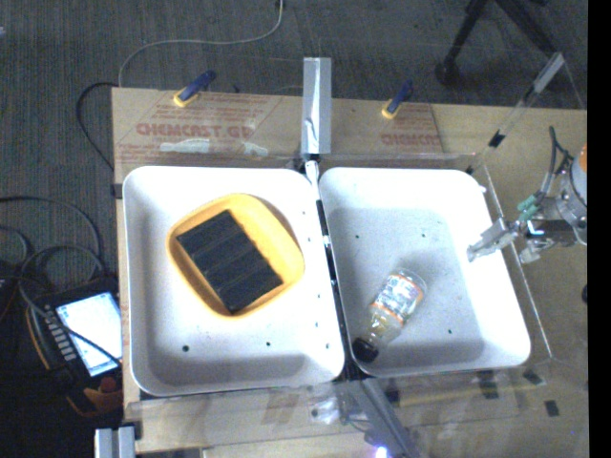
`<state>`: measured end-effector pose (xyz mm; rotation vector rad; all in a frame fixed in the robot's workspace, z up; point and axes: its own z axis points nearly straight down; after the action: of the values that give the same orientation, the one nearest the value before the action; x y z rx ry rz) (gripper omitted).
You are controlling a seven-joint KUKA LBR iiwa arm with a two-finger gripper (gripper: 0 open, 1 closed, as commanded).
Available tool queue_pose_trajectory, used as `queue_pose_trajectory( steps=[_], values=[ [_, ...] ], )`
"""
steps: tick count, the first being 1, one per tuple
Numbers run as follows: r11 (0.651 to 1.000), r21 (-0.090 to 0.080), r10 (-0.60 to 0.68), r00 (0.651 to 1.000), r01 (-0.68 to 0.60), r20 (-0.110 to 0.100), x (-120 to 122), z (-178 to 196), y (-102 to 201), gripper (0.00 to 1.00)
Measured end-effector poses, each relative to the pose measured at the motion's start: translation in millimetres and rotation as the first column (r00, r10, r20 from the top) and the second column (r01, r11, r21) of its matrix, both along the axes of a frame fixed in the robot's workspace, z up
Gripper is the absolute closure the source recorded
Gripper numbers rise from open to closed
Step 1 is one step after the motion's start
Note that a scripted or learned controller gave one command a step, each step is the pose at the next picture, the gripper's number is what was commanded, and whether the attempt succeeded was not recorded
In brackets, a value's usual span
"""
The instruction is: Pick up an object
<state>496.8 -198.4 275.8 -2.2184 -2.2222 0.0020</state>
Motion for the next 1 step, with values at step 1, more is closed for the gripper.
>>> queue_pose_trajectory(
  steps=[1],
  values=[
    [0.993,0.001,0.121,0.993,-0.121,0.000,27.4,-104.4,73.1,0.00]
  ],
)
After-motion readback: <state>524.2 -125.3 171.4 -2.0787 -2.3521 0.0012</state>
